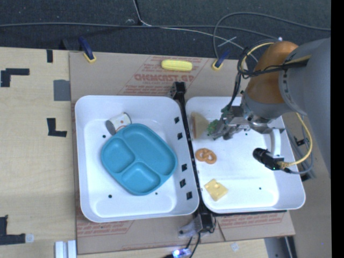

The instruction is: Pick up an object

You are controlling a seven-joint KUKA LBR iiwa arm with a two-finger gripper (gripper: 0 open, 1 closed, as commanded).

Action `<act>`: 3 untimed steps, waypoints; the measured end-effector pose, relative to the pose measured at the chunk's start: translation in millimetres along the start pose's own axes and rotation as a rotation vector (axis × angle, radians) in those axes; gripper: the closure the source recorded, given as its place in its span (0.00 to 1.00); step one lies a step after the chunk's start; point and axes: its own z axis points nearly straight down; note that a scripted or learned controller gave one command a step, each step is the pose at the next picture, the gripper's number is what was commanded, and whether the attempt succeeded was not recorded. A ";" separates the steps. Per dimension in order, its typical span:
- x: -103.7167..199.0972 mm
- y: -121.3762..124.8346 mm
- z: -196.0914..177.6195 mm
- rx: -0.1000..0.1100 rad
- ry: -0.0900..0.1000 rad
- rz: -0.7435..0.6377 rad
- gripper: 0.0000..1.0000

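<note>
Looking down from the camera view, the arm [279, 79] reaches in from 3 o'clock and ends low over the right bin [290, 198], with the gripper [219, 129] at about 10 o'clock in that bin, near the divider between the two bins. Whether its fingers are spread or pressed together I cannot tell; the tip is a small dark cluster with a fleck of green, and nothing can be read as pinched between the fingers. Just beside the tip, toward 9 o'clock, lies a pale tan wedge [199, 124], close enough that touching or apart cannot be settled. A pretzel [206, 155] lies toward 7 o'clock of the gripper, and a yellow cheese-like block [215, 190] sits further down, near 7 o'clock in the bin, well apart from the tip. My judgement is that the wedge is the likeliest target: it looks light, probably stiff plastic toy food, smooth enough to slip, so a grasp across its narrower flanks seems safer than on the sloped faces. The pretzel would be light and thin, lying flat, best taken across one outer loop. The cheese-like block looks stiff and chunky, easy to pinch on opposite sides. In the left bin [86, 144] a blue divided tray [138, 158] fills the middle, broad and shallow, awkward for two fingers except at its rim; a small cup-like item [118, 123] lies on its side at 11 o'clock of the tray. A yellow corn-like piece [177, 65] rests on the cardboard at 12 o'clock, outside both bins.
</note>
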 end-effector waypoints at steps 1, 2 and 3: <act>0.6 -7.0 -54.8 0.000 0.000 0.000 1.00; 3.6 -8.6 -117.2 -0.003 -0.001 0.000 1.00; 53.6 -3.3 -120.2 0.001 0.000 -0.004 1.00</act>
